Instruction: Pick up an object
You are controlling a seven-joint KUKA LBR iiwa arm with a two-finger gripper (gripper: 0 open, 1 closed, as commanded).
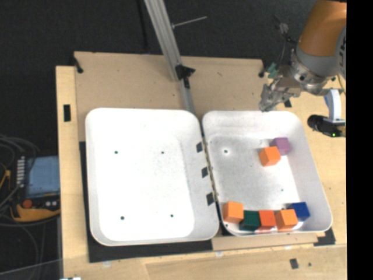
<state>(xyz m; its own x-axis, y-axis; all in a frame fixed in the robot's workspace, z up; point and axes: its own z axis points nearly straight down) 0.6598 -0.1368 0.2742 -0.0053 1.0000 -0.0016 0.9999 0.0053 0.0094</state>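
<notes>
The right bin (pixel 303 139) holds an orange block (pixel 269 156) with a purple block (pixel 282 145) touching its upper right corner. Along the bin's near wall sit an orange block (pixel 233 211), a dark green block (pixel 251 219), two more orange blocks (pixel 267 218) (pixel 286 219) and a blue block (pixel 299 210). My gripper (pixel 268 102) hangs above the far rim of the right bin, up and slightly left of the purple block, with nothing visibly between its fingers.
The left bin (pixel 93 156) lies beside the right one. A slanted metal pole (pixel 166 37) rises behind the bins. Cables and a blue box (pixel 44 175) sit off the bench's left edge.
</notes>
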